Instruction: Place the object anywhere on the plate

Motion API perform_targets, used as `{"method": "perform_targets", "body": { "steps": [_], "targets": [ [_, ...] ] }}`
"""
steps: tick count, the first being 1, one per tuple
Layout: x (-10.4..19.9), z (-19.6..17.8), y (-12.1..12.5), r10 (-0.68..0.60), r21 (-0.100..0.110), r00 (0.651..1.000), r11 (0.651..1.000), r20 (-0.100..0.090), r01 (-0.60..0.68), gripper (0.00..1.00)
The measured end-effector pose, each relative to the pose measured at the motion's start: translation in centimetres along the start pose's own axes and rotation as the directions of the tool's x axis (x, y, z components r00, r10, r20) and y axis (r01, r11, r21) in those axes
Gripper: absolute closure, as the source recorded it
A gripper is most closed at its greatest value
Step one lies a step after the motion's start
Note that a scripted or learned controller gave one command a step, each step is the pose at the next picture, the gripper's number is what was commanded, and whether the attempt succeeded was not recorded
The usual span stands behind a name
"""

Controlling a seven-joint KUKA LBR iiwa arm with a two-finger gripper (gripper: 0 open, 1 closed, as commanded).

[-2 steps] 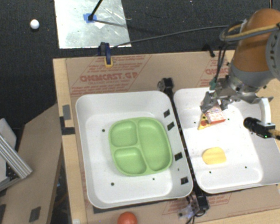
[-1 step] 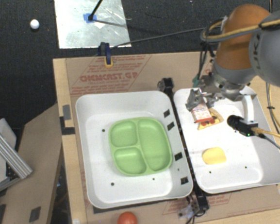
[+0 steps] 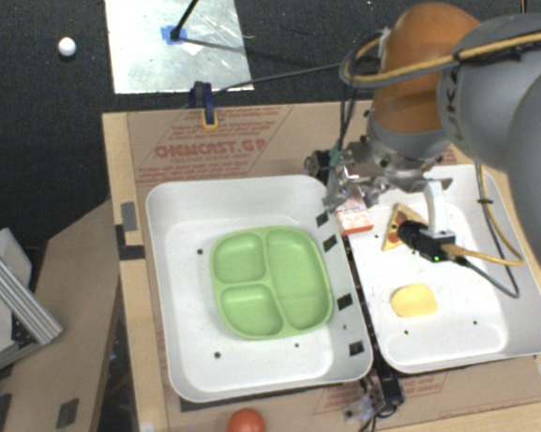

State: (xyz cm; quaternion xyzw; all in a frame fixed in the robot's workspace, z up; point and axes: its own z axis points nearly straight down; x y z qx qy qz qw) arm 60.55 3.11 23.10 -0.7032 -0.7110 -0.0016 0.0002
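Grey arm with orange band enters from upper right. Its two-finger gripper [image 3: 353, 214] hangs over the right white bin [image 3: 506, 331], near the divide; finger state cannot be told. Pale yellow rounded object [image 3: 413, 300] lies lower centre of that bin. Green three-compartment plastic plate [image 3: 271, 282] sits mid left white bin [image 3: 176, 266].

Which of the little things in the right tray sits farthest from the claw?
The pale yellow lump, alone toward the tray's near side. The red-and-white piece and the orange wedge both lie up by the claw.
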Motion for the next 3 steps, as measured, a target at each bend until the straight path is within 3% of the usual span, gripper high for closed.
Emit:
{"method": "perform_targets", "body": {
  "steps": [2, 3],
  "targets": [
    [10.2, -0.1, 2.1, 0.001, -0.001, 1.000, 1.000, 0.000, -0.001, 1.00],
    [9.8, 0.0, 2.1, 0.005, 0.000, 1.000, 1.000, 0.002, -0.005, 0.00]
  ]
}}
